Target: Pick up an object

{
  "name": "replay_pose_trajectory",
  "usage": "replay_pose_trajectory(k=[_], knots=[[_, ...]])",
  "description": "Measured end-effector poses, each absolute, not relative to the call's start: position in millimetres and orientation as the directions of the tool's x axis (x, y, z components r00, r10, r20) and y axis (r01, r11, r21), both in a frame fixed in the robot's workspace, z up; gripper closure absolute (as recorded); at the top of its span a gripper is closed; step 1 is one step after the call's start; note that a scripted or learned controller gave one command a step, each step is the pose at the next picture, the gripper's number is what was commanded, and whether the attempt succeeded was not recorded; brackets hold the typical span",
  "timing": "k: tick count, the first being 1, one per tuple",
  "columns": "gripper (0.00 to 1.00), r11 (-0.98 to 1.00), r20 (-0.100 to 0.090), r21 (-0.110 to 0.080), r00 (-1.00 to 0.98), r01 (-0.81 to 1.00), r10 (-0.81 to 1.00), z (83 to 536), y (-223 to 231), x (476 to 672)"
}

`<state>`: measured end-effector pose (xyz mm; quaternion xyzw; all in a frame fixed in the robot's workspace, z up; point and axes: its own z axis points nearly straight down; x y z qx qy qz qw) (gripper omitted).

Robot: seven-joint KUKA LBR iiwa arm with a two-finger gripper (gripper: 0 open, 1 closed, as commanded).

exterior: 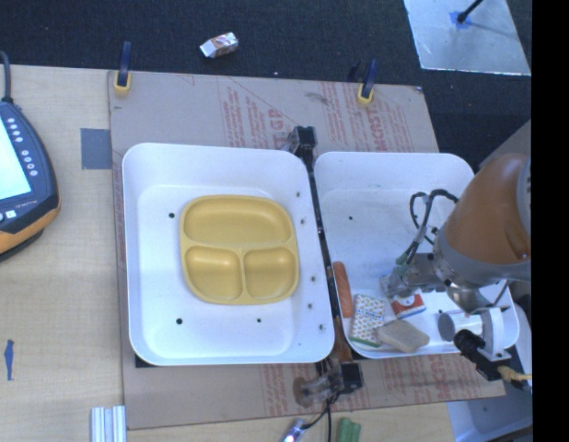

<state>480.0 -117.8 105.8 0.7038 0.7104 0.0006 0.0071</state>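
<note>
arm (482,219): comes in from the right, grey w/ orange band, bent down over the right bin's lower right part.
gripper (406,288): low in the right bin, just above the small items in its near corner; fingers can't tell, too small and dark to read, partly under the wrist.
right bin (377,178): white, shallow; upper half bare, items bunched along the lower edge.
carrot (342,288): orange-red stick lying along the bin's left wall, lengthwise, near the divide btwn bins.
patterned pad (367,316): small square w/ dotted print, just right of the carrot, tilted.
tan block (402,337): flat beige piece at the lower rim, touching or overlapping the patterned pad's corner.
red/white item (409,305): small, right under the gripper; can't tell if touched.
left bin (146,247): white, holds a yellow tray (238,249) w/ three compartments, centred.
pendant (13,178): orange/grey w/ screen, on the bench at far left.
clamps (122,72): blue/yellow, two at the board's top edge.
wrapper (219,45): crumpled, on the dark floor beyond the bench.
</note>
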Motion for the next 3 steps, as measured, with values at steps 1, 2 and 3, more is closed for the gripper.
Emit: replay_pose_trajectory(k=[1, 2, 3], knots=[[0.0, 0.009, -0.009, 0.011, -0.009, 1.0, 1.0, 105.8, -117.7, 480.0], [0.0, 0.003, -0.001, -0.001, -0.003, 1.0, 1.0, 180.9, -196.3, 559.6], [0.0, 0.005, 0.0, -0.005, -0.005, 1.0, 1.0, 104.8, -138.9, 533.0]])
